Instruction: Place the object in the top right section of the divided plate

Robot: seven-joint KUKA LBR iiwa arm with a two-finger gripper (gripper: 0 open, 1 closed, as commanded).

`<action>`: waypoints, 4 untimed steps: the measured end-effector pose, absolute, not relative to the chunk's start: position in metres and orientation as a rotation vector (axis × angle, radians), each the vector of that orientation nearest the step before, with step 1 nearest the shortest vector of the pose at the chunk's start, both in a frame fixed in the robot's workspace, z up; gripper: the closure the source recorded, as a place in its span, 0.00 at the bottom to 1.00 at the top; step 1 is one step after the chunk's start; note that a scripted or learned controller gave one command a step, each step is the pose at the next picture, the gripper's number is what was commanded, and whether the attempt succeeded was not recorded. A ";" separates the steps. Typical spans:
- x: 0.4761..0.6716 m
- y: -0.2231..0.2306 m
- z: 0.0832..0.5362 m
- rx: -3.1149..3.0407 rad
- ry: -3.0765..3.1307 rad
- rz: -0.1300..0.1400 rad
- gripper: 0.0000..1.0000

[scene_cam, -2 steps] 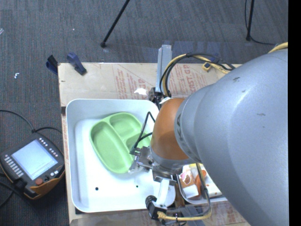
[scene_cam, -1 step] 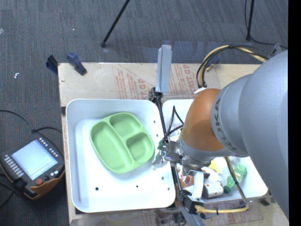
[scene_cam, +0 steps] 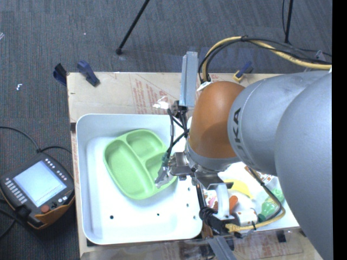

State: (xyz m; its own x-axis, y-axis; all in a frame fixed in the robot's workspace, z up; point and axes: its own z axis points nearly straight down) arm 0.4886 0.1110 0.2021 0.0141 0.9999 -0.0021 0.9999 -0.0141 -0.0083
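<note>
Left bin (scene_cam: 89, 199): a green divided plate (scene_cam: 130, 169) lies tilted across its upper middle, leaving bare white floor along the left wall and across the whole near strip, open to approach from above. Plate's right edge: the gripper (scene_cam: 162, 176) sits low over the rim there, with dark cables (scene_cam: 174, 131) hanging down just above it, closing off that side. Right bin (scene_cam: 282, 213): the grey arm (scene_cam: 282, 140) and its orange band (scene_cam: 214, 123) hang over most of it; small coloured items (scene_cam: 244, 191) crowd the visible floor.
</note>
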 end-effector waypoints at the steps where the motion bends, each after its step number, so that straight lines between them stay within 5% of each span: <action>1: 0.474 0.193 0.194 -2.328 -2.104 0.017 0.00; 2: 0.474 0.192 0.200 -2.323 -2.104 0.033 1.00; 3: 0.555 0.134 0.261 -2.614 -1.740 0.014 1.00; 4: 0.495 0.119 0.230 -2.619 -1.728 0.020 1.00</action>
State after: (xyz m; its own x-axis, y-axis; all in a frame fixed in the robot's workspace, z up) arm 0.4948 0.1194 0.2303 0.3934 0.9193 -0.0085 0.9193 -0.3935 -0.0101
